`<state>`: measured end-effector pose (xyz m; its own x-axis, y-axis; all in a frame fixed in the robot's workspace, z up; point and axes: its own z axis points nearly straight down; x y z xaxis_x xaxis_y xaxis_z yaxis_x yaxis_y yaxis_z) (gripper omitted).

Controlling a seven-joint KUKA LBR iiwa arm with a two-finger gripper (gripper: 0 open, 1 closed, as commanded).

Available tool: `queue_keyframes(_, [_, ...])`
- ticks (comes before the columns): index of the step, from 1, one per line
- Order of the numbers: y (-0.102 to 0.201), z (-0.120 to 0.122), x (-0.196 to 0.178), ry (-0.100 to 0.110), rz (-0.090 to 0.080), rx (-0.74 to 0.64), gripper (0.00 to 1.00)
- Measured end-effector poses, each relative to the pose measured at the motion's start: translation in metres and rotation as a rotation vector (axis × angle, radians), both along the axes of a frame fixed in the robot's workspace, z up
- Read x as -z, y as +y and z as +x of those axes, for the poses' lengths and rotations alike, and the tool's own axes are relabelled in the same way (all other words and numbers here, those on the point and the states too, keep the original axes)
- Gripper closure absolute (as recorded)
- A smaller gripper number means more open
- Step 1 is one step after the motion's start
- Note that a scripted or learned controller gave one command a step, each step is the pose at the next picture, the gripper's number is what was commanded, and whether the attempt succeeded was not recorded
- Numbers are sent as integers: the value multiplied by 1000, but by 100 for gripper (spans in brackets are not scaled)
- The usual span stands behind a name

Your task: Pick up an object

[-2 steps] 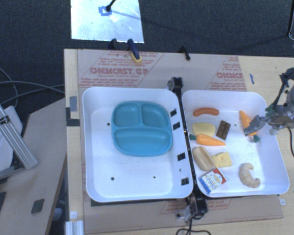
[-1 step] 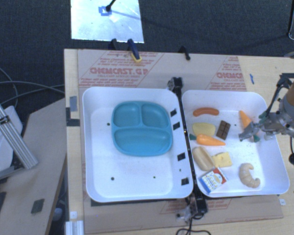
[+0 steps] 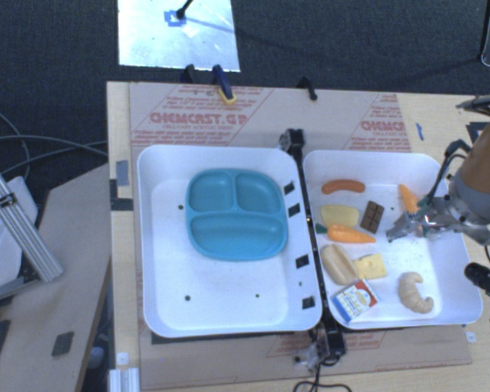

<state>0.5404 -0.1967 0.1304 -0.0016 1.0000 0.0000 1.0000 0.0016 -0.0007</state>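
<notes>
On my feed the bench (image 3: pixel 118 219) carries two white bins side by side. The left bin (image 3: pixel 167 300) holds a blue divided plate (image 3: pixel 235 215), sitting toward its upper half. The right bin (image 3: pixel 449 305) holds the toy food. Working left to right across it: a tan bread roll (image 3: pixel 336 263) near the divider, a small carton (image 3: pixel 355 299) at the lower left corner, a yellow piece (image 3: pixel 340 215) with a sausage (image 3: pixel 343 187) above it and a carrot (image 3: pixel 351 235) just below it, a chocolate bar (image 3: pixel 373 215) beside the yellow piece, a cheese wedge (image 3: pixel 371 266) touching the roll, an orange piece (image 3: pixel 407 198) near the upper right, and a croissant (image 3: pixel 416 292) at the lower right. The gripper (image 3: pixel 402 229) enters from the right and sits above the bin floor between the chocolate bar and the croissant. I cannot tell how its fingers are set, and I see no item between them.
</notes>
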Motion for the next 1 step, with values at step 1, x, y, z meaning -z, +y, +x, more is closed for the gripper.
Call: queue_keyframes(1, [0, 0, 48, 0, 0, 1, 0])
